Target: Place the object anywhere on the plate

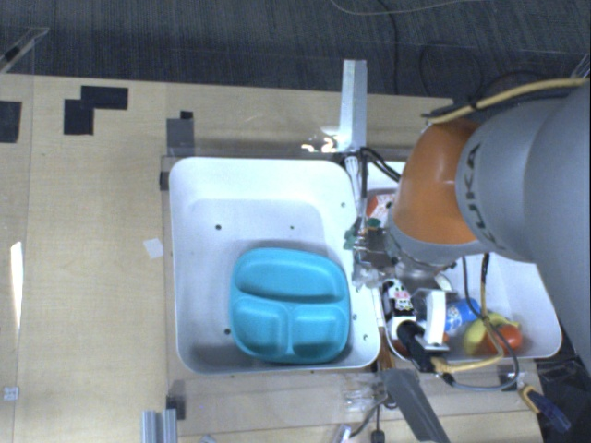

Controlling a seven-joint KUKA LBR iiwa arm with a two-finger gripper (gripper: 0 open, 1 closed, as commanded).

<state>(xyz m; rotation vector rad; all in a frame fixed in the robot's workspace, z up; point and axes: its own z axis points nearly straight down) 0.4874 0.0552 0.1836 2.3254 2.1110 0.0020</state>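
Observation:
A light blue plate [289, 304] with three compartments lies in the front half of the left white bin [212, 210]. Nothing rests on it. My gripper [371, 258] hangs below the orange wrist band, over the wall between the two bins, just right of the plate's right edge. The arm's bulk covers most of the right bin [540, 326]. At that bin's front lie a blue and white can-like object [456, 318], a yellow piece [479, 333] and a red piece [508, 337]. A small red and green item [376, 205] peeks out behind the wrist.
A metal upright post [354, 102] stands behind the bins. Black markers [92, 107] sit on the wooden bench at the far left. The back half of the left bin is bare white floor.

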